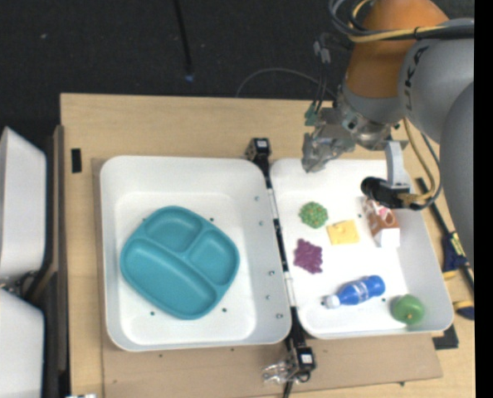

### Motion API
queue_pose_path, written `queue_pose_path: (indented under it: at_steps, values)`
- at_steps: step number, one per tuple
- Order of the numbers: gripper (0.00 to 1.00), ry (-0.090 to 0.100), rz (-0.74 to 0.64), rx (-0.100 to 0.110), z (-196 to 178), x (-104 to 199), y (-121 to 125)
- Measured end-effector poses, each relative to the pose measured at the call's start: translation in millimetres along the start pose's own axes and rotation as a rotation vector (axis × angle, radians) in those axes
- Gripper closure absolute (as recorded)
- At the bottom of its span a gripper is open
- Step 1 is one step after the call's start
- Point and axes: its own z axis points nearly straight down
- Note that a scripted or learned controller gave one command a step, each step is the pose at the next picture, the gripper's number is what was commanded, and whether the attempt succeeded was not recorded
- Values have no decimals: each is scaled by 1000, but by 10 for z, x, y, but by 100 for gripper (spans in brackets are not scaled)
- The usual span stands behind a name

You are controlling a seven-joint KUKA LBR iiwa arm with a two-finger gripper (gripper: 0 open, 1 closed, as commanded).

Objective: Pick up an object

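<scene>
Hovering over the back-left corner of the right bin (412,322): end effector (315,157), nothing visibly between its fingers; can't tell how far open they are from this angle. Candidate objects all sit in the right bin: green broccoli-like piece (314,214), yellow block (342,233) just right of it, purple grape cluster (308,256) below, blue bottle (358,290) lying on its side toward the front, green apple (407,308) at the front-right corner, small pink-and-white carton (383,222) near the right wall. Left bin (114,305) holds a teal divided tray (179,260). Both bins sit on the tan worktop (188,127).
</scene>
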Motion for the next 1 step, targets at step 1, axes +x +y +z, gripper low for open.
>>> queue_pose_path:
  at_steps: [1]
  values:
    - [100,0,0,0,42,425,-70]
